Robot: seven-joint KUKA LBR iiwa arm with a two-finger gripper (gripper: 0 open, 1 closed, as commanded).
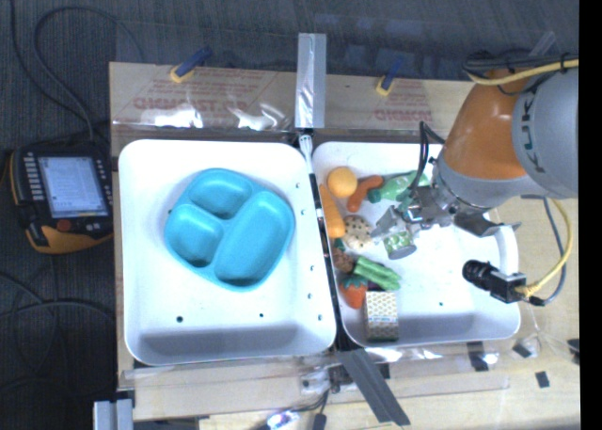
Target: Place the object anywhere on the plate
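Note:
A blue plate [229,226] with three compartments lies in the left bin [150,325], with nothing on it. The gripper [399,227] hangs low over the left part of the right bin [451,315], among a cluster of toy foods. Just under its tip sits a small grey-green piece [402,244]; whether that piece is gripped is unclear. A speckled round cookie [356,228] lies just left of the tip. A green leafy piece [389,188] lies just behind it.
Along the right bin's left side lie an orange ball [340,180], an orange-red carrot [367,190], an orange strip [331,217], a green vegetable [376,274], a red-orange piece [353,295] and a patterned box [381,314]. A raised divider [320,249] separates the bins.

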